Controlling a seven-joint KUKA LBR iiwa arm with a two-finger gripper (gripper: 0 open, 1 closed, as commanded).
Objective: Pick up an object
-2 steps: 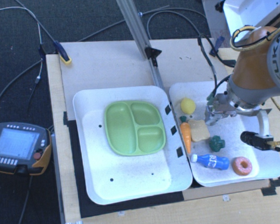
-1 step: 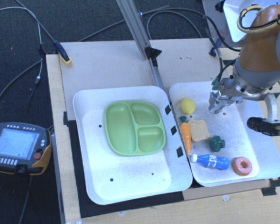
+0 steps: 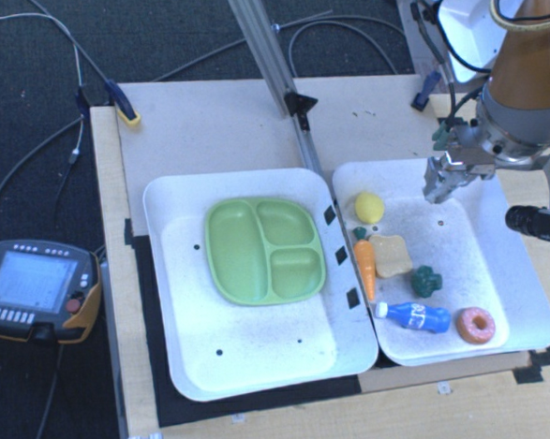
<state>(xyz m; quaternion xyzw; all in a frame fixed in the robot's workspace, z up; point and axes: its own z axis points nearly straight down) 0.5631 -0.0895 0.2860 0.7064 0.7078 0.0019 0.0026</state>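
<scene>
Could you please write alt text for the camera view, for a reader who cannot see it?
A robot gripper hovers over the right bin, which holds a lemon, carrot, bread slice, broccoli, blue bottle and pink donut. The left bin holds a green divided plate.

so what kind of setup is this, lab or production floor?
Most likely a research lab bench, not production: toy food such as a carrot and donut in a white bin, a teach pendant on the carpeted floor, and loose cables.

Green tray, orange carrot, pink doughnut.
</scene>
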